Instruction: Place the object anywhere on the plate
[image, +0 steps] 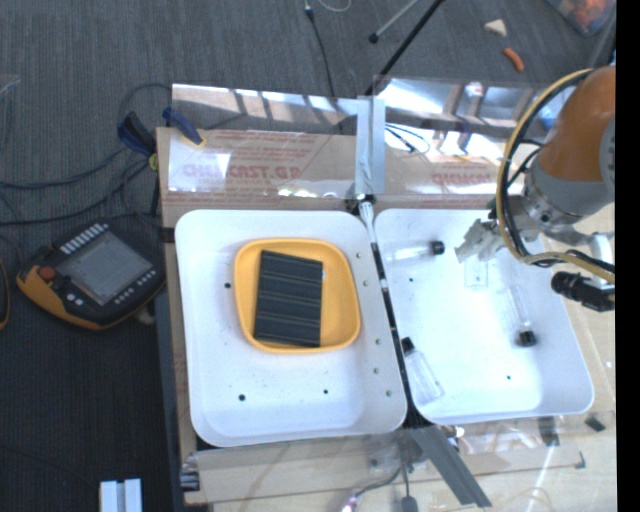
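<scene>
The dark grey ribbed rectangular slab (289, 298) lies flat on the yellow square plate with rounded corners (343, 318), covering most of its middle, its long side running away from the camera and tilted a little. A yellow border of plate shows on every side of the slab. The plate sits inside the left shallow white bin (215, 385), nearer that bin's far half, with bare white floor between the plate and the near rim.

Just to the right of the plate's bin, rim touching rim, is the right shallow white bin (540, 385). On its floor, well apart from the plate, lie three clear plastic tubes with black caps: one (412, 250) near the far rim, one (519, 318) toward the right side, and one (419, 368) against the rim nearest the plate.

My fingers (478, 242) hang over the far part of the right bin, well to the right of the plate; I cannot tell how far open they are, and I see nothing between them. My grey arm with its orange band (585, 115) stands beyond, farther right.

Left of the plate's bin, off the counter, a black and orange handheld control pendant (92, 275) rests on the dark carpet.
</scene>
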